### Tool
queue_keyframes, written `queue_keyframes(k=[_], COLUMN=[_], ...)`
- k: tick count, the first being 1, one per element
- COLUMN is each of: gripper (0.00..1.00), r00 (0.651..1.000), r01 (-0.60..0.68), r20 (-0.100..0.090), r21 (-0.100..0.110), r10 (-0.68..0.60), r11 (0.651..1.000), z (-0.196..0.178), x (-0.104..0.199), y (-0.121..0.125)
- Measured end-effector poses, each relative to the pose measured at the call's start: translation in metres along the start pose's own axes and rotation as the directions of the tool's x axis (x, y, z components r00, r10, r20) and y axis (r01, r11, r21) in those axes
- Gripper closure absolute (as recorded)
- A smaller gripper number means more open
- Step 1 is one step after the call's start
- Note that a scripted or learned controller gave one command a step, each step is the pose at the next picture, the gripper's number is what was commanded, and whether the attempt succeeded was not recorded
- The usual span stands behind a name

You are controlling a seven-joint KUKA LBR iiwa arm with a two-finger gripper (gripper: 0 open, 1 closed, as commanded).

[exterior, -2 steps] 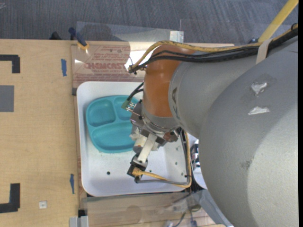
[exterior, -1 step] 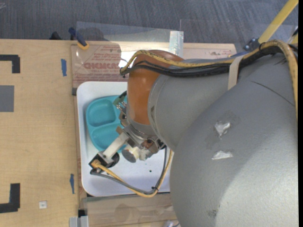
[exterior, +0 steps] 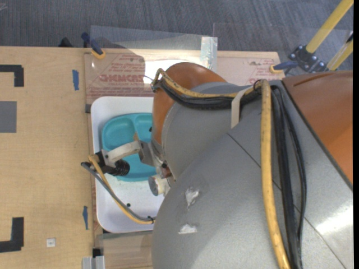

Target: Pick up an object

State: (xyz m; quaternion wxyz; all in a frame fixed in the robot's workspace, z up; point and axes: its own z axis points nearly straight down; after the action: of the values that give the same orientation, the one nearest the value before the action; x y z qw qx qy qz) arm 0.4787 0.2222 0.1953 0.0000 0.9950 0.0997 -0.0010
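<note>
A turquoise plastic tray with compartments [exterior: 120, 130] lies in the back half of the left white bin [exterior: 112, 216]. My grey arm with its orange band [exterior: 168, 94] reaches in from the right and covers the tray's right side and most of the bench. The gripper [exterior: 157, 185] hangs low over the bin, at the tray's near right edge. The wrist hides much of it, so whether anything is held cannot be made out.
Bare wooden bench [exterior: 45, 150] with black corner marks and blue tape spreads to the left of the bin. A clear plastic sheet [exterior: 146, 55] stands behind the bins. Yellow struts [exterior: 331, 21] rise at the back right. The arm hides the right bin.
</note>
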Motion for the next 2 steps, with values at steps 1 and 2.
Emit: queue_keyframes(k=[1, 2], gripper=[1.0, 1.0], r00=[0.839, 0.983], r01=[0.544, 0.183], r20=[0.003, 0.0], r21=[0.002, 0.0], r10=[-0.544, -0.183], r11=[0.839, 0.983], z=[0.0175, 0.0229], x=[-0.0001, 0.0004], y=[-0.0026, -0.0023])
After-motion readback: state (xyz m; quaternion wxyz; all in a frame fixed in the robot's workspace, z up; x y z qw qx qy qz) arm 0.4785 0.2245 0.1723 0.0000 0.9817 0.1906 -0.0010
